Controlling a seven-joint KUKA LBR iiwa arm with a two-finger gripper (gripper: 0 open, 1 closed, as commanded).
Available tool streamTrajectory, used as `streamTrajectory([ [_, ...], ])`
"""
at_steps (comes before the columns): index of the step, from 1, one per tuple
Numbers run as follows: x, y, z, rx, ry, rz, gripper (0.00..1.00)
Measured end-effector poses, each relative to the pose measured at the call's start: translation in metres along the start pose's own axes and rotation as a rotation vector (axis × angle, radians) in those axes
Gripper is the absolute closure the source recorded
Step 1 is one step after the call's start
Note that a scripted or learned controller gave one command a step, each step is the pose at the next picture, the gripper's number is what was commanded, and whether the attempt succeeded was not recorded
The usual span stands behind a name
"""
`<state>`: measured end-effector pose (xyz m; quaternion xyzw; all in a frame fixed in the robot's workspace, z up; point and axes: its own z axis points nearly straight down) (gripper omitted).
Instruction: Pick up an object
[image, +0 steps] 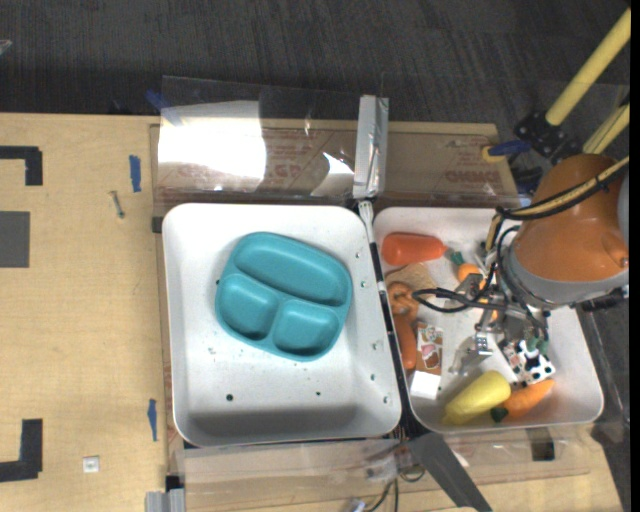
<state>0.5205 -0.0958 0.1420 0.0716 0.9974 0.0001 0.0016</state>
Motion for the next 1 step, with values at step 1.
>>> streamTrajectory([
  [1,-0.0925,-0.0178,0.0349,0.0,-0.001,0.041,0.0],
])
